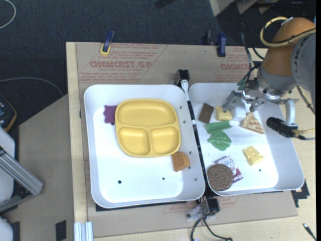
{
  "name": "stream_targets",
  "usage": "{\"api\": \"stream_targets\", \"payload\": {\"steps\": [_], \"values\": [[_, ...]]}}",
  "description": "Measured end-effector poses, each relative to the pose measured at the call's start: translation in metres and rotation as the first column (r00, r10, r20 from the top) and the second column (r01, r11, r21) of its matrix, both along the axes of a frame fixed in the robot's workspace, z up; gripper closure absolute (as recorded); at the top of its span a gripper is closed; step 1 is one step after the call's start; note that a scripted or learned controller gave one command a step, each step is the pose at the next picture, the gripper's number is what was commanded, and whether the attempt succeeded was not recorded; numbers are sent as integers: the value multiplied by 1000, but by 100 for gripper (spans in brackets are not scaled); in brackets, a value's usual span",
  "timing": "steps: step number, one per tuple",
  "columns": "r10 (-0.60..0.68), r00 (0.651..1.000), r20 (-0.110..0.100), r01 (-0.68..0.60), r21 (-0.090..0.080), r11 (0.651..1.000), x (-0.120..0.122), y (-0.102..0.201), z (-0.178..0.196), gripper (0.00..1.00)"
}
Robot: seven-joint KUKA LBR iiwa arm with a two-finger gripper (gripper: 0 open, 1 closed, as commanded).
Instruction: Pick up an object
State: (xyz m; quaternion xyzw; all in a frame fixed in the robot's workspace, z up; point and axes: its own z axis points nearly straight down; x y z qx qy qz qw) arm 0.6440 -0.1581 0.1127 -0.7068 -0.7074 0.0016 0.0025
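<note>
My gripper (pixel 243 102) hangs over the back of the right bin (pixel 281 170), fingers spread open with nothing between them. Its left finger (pixel 230 102) ends just above a small yellow cube (pixel 223 115). Its right finger (pixel 256 103) stands just behind a tan wedge cracker (pixel 252 123). Around them in this bin lie a brown block (pixel 205 113), two green pods (pixel 219 134), a yellow cheese piece (pixel 253 155), a round brown cookie (pixel 219 177) and a red-white wrapper (pixel 229 162).
The left bin (pixel 105 169) holds a yellow divided plate (pixel 148 126), a purple piece (pixel 109 114) at its left and a brown bread chunk (pixel 180 160) by the divider. A black cable connector (pixel 282 126) hangs over the right bin's right side.
</note>
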Motion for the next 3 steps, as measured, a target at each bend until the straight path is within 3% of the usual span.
{"api": "stream_targets", "payload": {"steps": [1, 2, 3], "values": [[-1, 1000, 17, 1, -2, 1000, 4, 1, -23, 0], [1, 1000, 20, -1, -3, 1000, 5, 1, -11, 100], [1, 1000, 14, -1, -3, 1000, 7, 7, 51, 100]]}}
